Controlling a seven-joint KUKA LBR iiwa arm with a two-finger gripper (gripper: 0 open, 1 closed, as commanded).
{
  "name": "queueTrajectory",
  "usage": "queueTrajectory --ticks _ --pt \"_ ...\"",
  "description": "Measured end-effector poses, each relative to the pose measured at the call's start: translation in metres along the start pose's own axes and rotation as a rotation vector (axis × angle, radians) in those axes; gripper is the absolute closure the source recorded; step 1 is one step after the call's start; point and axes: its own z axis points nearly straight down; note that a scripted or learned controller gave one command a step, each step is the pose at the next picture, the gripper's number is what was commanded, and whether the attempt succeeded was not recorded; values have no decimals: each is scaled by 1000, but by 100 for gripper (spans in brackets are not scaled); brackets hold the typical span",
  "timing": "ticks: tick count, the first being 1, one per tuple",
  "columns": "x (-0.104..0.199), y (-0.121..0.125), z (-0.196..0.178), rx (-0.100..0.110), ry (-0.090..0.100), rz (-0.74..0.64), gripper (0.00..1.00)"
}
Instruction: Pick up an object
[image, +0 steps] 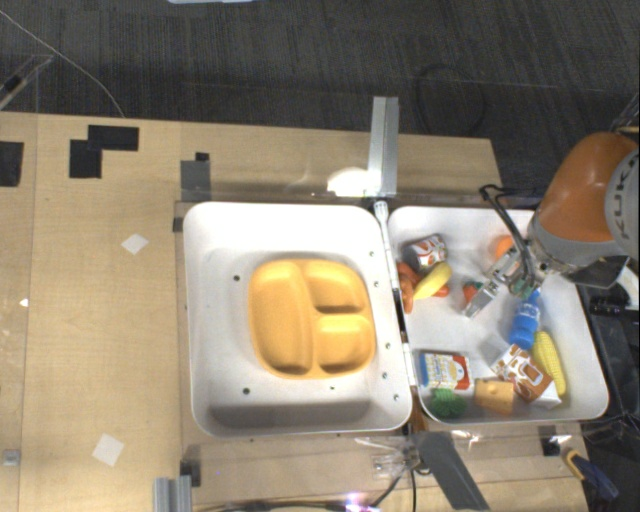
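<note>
My gripper (483, 297) hangs low over the middle of the right bin (590, 330), reaching in from the grey and orange arm (585, 205). Just left of its tip lies a small red and green piece (468, 291). A yellow banana (432, 282) and a small can (428, 248) lie further left. A blue bottle (524, 323) rests just right of the gripper, with an ear of corn (549, 362) beside it. Nothing shows held in the gripper.
The left bin (210, 330) holds a yellow divided plate (308, 315). Along the right bin's front edge sit a white and blue box (443, 369), green broccoli (447, 403), an orange block (494, 396) and a red and white carton (523, 372). An orange item (502, 245) lies beside the arm.
</note>
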Motion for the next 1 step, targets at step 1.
queueTrajectory --ticks 1 --pt "-61 9 3 3 3 -15 0"
